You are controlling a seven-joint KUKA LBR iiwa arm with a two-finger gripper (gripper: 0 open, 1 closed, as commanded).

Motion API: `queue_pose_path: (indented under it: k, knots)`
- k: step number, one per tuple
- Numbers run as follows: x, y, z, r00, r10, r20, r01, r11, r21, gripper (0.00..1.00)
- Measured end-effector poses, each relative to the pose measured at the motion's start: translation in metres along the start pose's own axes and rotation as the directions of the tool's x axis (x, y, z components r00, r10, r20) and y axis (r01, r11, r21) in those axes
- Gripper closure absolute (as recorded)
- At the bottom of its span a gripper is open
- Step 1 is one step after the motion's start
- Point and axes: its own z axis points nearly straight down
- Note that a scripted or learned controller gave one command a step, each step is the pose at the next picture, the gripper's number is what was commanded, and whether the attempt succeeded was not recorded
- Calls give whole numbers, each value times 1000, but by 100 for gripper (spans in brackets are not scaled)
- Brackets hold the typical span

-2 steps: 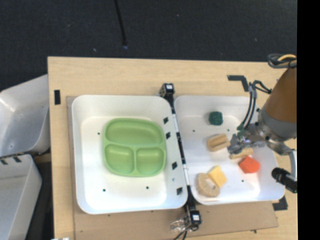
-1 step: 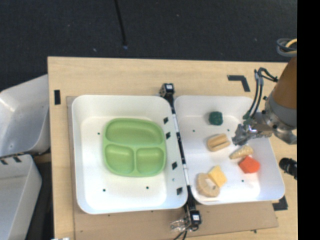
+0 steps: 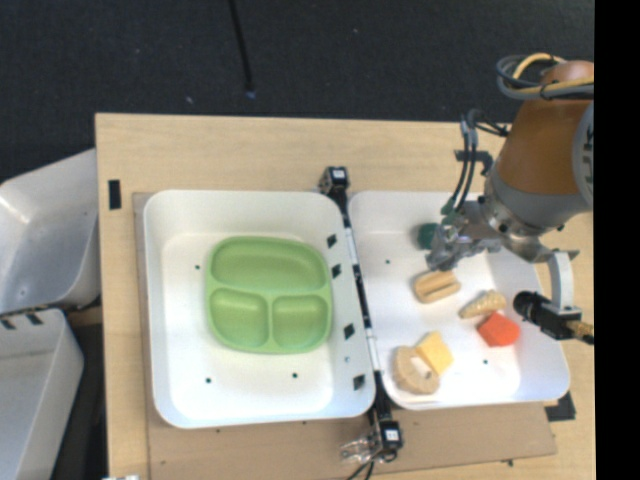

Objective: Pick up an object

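A: Nearest the lens, at the front of the right bin (image 3: 540,383), sits a round tan bagel-like piece (image 3: 413,370) with a yellow block (image 3: 436,351) touching its far side.

B: And the rest of that bin?

A: An orange-red chunk (image 3: 499,331) lies to the right of the yellow block, a pale tan wedge (image 3: 482,304) just behind it, and a tan bread-like roll (image 3: 436,286) sits near the bin's middle. A small dark green item (image 3: 428,235) rests farther back (its shape is too small to make out).

B: Where is the gripper (image 3: 444,253)?

A: Low over the right bin, between the green item and the roll, hanging from the grey and orange arm (image 3: 540,168). I cannot tell whether it is spread or pressed together, and nothing shows clearly in its grasp.

B: The left bin (image 3: 160,368)?

A: It holds a green divided plate (image 3: 268,293), lying flat near the centre.
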Motion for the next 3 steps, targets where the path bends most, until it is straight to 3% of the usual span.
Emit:
queue_pose_path:
  k: [3]
  knots:
    - [151, 62, 28, 1000, 2, 1, -2, 1000, 1, 100]
